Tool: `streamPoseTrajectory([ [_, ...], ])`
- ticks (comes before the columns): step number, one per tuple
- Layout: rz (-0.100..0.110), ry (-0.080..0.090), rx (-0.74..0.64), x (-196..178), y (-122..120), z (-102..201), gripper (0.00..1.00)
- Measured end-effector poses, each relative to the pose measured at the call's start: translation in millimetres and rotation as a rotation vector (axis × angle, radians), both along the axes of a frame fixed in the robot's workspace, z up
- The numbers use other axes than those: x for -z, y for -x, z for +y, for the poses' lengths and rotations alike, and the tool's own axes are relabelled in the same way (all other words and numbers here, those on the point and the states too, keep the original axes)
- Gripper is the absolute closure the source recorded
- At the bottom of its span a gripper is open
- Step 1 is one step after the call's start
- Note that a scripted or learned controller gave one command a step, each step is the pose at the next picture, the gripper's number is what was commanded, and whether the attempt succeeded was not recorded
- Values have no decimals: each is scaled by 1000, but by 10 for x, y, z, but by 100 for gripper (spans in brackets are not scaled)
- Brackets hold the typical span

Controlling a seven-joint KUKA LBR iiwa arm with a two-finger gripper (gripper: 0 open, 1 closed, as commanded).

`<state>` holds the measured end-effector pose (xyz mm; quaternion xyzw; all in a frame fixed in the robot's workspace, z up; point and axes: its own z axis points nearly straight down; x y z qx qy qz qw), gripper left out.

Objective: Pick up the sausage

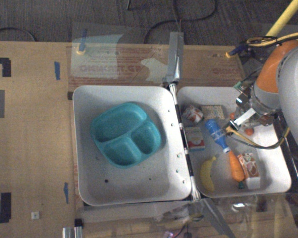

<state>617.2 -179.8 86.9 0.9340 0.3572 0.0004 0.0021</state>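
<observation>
Where the hand is hanging: I am seeing the hand (237, 124) over the back half of the right bin (280, 182), close to its far-right side, with the grey and orange arm (273, 78) reaching in from the right.
Hand state: I am not able to tell from this slant whether it is apart or together, and I am seeing nothing held in it.
Sausage: I am taking the small reddish piece (248, 131) just beside the hand, on its right and partly under the wrist, to be the sausage; too little of it is showing for me to be sure.
Direction from hand: if that reading is holding, the sausage is lying almost beneath the hand, a touch toward the arm's own side.
Long axis: I am not making it out, since the wrist and a looping cable (260, 144) are covering most of it.
Neighbours: the blue bottle (216, 133) is lying just left of the hand, and the carrot (237, 167) is sitting nearer the front, apart from the reddish piece.
Coming move: I am judging that it calls for a short shift right before any descent.
</observation>
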Motion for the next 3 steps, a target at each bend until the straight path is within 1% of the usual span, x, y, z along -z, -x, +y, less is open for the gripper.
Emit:
streamPoseTrajectory([
  [1, 1, -3, -2, 8, -4, 25, 0],
  [2, 4, 0, -3, -86, -4, 23, 100],
  [3, 4, -3, -76, -925, -346, 271, 100],
])
